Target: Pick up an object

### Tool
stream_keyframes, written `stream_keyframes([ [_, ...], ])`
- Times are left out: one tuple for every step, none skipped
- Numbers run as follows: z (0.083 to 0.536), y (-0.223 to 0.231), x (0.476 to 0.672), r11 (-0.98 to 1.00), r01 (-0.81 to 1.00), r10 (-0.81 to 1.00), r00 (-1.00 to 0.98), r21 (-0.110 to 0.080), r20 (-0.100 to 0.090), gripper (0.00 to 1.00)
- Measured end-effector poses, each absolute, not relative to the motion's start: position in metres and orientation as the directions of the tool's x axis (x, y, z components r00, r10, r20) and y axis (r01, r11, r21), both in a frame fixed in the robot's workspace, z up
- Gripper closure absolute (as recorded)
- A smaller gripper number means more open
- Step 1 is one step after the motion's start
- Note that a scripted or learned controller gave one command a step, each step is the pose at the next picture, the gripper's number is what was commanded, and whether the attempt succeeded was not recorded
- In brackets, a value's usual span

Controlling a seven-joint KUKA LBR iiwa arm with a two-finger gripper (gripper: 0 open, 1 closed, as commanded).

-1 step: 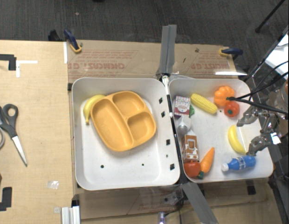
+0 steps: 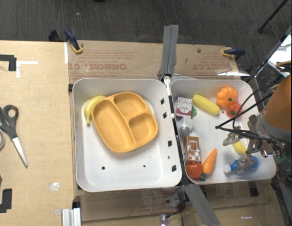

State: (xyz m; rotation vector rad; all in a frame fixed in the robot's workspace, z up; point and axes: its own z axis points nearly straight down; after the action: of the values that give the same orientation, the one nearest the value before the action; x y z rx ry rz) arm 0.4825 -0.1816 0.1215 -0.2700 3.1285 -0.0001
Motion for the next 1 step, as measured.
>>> stream_keyframes([
  [0.0935,-0.1089,0.5894,0.998,-0.060,-0.060,-0.998,-0.001,-0.006,0.00],
])
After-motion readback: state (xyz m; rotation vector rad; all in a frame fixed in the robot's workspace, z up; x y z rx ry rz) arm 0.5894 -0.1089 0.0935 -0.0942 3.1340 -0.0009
